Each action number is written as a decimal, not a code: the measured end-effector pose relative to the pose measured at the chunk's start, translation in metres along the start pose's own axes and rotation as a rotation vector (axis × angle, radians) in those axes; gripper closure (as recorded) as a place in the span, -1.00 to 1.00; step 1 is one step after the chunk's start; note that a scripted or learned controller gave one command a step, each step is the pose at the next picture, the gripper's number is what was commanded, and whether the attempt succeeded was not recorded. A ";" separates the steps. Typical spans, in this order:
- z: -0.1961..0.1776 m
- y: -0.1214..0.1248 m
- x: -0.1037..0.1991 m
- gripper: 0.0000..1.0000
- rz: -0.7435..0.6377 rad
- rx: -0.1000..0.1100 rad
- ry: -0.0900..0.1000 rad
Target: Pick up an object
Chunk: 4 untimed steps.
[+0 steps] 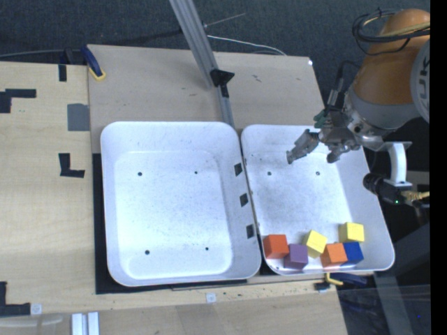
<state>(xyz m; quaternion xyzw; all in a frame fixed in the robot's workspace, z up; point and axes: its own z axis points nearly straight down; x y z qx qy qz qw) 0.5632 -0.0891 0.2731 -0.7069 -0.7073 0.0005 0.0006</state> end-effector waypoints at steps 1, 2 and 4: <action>0.019 0.025 -0.028 -1.00 0.001 0.000 -0.003; 0.115 0.048 -0.035 -1.00 0.000 0.007 0.000; 0.080 0.009 0.059 -1.00 -0.008 -0.003 0.003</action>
